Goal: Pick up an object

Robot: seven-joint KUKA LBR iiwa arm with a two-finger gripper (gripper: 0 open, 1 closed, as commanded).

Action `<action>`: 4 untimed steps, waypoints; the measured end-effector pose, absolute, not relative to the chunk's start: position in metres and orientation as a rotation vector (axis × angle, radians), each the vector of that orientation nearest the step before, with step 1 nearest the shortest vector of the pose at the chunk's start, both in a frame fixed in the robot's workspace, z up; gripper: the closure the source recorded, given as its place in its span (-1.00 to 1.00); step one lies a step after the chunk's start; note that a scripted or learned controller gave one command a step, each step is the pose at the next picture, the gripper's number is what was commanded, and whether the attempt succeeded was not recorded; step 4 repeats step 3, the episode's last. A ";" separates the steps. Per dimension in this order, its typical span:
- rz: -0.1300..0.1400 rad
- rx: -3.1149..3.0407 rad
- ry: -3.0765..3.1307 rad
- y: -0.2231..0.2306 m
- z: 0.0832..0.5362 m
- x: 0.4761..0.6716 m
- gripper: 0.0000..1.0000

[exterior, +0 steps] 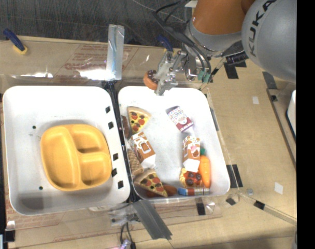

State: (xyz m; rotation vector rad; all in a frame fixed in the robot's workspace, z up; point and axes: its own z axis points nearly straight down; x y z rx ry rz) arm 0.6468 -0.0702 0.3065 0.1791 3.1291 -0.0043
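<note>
Hovering over the far rim of the right bin (215,119), the pincer (165,79) appears to pinch a small orange-brown object (151,79).

Whether its fingers truly close on that piece cannot be told. Below the pincer lie pizza slices (138,119), packets (179,118) and a carrot (204,171); the yellow tray (74,155) sits down-left, in the other bin, apart from the pickable clutter.

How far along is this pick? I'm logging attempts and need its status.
The gripper is raised at the right bin's far rim with a small orange-brown item beside it; whether it is gripped is unclear. The carrot, pizza slices and packets lie unpicked.
</note>
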 end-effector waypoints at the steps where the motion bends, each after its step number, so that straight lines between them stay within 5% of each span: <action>1: 0.000 0.357 3.121 0.000 0.291 0.645 1.00; 2: -0.004 0.119 3.140 -0.069 0.282 0.630 1.00; 3: -0.006 0.166 3.131 -0.114 0.327 0.621 1.00; 4: -0.006 0.166 3.131 -0.114 0.327 0.621 1.00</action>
